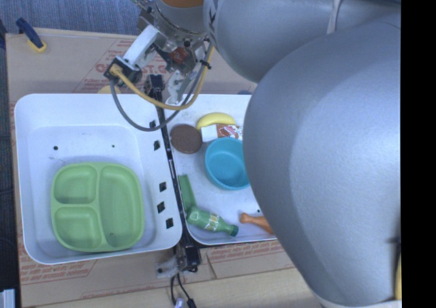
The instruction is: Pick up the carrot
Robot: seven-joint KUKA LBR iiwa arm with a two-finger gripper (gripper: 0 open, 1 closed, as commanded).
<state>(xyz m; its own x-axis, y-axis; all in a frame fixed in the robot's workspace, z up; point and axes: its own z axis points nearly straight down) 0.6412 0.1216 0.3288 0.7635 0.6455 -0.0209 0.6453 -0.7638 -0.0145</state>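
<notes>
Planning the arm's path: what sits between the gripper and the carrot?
In the camera view, a round brown disc and a blue bowl lie between the gripper and the orange carrot.

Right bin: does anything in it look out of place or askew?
The green bottle lies on its side in the right bin instead of standing. The carrot pokes out from under the arm, partly hidden. Nothing looks spilled or broken.

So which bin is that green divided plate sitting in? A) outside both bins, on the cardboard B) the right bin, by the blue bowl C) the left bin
C: the green divided plate lies in the left bin, while the blue bowl sits in the right one.
</notes>
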